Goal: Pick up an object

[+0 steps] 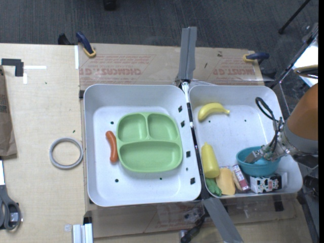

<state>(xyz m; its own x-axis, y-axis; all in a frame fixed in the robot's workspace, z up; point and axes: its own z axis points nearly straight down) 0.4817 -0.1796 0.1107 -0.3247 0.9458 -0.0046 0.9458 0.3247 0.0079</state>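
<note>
Teal bowl [257, 162] right under our gripper [264, 155]; can't tell if open or shut. We go straight down, pinch rim, lift slow.

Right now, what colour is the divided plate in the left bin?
Light green divided plate, seen in the camera view.

Right bin [238, 92] is the cramped one. Its near edge is jammed: yellow bottle [209, 160], some green and orange bits, a small pink packet [240, 178], a black-and-white carton [267, 184] and a teal bowl [258, 162] all packed together, with the gripper [264, 153] sitting right at the bowl. A banana [212, 110] lies alone near the far wall, and the white floor between it and the clutter is open. Left bin [96, 135] is mostly taken up by a green divided plate [149, 142], with an orange carrot-like piece [112, 146] just beside its left edge; only thin strips along the walls stay free.
</note>
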